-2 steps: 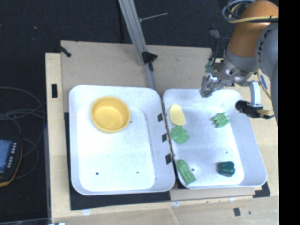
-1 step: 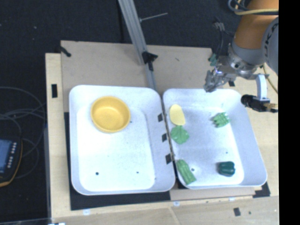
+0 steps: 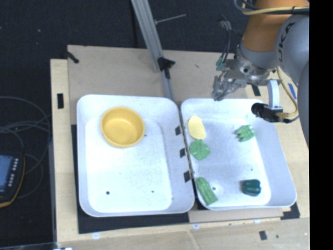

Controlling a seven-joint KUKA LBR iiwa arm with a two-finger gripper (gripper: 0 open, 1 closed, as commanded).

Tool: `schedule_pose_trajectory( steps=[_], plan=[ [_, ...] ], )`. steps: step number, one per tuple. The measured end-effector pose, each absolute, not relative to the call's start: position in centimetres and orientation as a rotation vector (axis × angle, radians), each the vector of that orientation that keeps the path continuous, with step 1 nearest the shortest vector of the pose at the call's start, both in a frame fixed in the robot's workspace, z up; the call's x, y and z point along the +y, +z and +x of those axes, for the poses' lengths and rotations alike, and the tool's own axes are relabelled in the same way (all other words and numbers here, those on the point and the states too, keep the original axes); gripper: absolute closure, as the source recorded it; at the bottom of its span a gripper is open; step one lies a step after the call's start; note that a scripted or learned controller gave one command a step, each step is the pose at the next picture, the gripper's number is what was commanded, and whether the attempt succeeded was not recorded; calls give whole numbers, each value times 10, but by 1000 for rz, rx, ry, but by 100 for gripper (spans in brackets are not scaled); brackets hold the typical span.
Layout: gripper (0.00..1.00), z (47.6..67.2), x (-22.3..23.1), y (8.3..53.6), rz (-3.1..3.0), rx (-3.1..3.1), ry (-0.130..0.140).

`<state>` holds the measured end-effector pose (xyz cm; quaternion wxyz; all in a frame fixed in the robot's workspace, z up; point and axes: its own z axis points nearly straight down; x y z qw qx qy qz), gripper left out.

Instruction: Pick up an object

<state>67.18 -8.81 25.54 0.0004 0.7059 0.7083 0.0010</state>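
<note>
**Q:** What is there to pick, and where does it lie?

**Me:** Five small things lie in the right bin. A pale yellow piece sits near the bin's left wall, with a flat green leaf shape touching its lower edge. A long green piece lies in the near left corner. A small knobbly green piece lies toward the right side, and a dark green lump lies near the front right. All are apart from each other except the yellow one and the leaf.

**Q:** How would they handle?

**Me:** I judge them light toy food, probably plastic, stiff and a little slick. The dark lump looks the best choice: chunky, standing clear of the walls, room on both sides for my fingers across its short width. The leaf looks too flat to pinch easily.

**Q:** And your gripper?

**Me:** My gripper hangs over the far edge of the right bin, well apart from every piece, carrying nothing. Whether it is spread or closed I cannot tell.

**Q:** Anything else around?

**Me:** The left bin holds a yellow bowl. Both bins rest on the desk.
</note>
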Motion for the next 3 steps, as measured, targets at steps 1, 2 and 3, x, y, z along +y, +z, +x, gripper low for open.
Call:
schedule_pose_trajectory(
  steps=[1,2,3],
  plan=[
    [100,677,-38,243,2218,2225,0],
    [100,673,15,253,2217,2226,3],
    [100,675,68,257,2217,2226,2]
  ],
)
